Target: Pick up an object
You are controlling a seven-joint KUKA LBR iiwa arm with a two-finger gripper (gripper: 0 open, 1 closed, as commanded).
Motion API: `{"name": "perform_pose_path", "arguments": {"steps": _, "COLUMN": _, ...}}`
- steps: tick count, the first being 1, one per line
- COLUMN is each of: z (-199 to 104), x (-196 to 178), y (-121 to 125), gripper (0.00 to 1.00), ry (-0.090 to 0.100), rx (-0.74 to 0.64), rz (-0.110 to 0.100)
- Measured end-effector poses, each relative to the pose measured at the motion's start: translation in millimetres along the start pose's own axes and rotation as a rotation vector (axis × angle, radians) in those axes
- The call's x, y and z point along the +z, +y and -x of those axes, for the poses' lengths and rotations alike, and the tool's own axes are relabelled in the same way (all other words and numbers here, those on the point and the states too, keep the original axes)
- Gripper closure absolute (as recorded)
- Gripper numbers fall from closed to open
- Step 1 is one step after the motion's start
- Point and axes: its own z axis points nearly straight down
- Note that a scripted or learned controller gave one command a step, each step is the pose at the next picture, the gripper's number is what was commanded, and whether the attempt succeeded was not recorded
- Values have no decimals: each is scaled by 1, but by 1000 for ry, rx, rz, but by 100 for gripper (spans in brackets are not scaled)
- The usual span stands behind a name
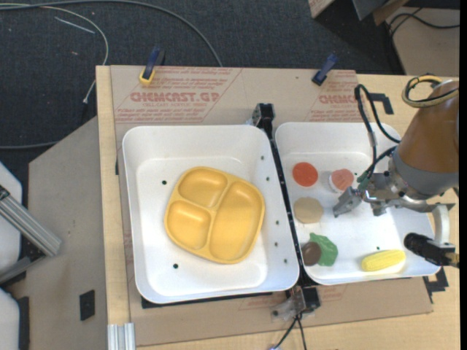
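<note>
The gripper hung low over the right bin, its dark fingers pointing left toward the small things gathered there. Whether those fingers stood open or closed could not be told from this slant, and nothing was seen between them.

The candidates for picking all lay in that bin: a red-orange disc at the far left, a pinkish round piece just right of it and closest to the fingers, a tan round piece nearer, a green piece touching a brown piece at the near left, and a yellow corn cob near the front wall. The left bin held a yellow divided plate.

The chief risk seemed to be the crowding. The pinkish piece and the disc sat just beside each other, so a descent slightly off could push one into the other or catch an edge only. These flat, round pieces would probably slip out of a pinch. The green and brown pair might come up together or separate mid-lift. The bin's far wall also stood near the pinkish piece.
</note>
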Motion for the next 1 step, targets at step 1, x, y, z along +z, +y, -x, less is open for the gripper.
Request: {"name": "perform_pose_path", "arguments": {"steps": 1, "z": 3, "x": 45, "y": 8, "gripper": 0, "ry": -1, "rx": 0, "rz": 3}}
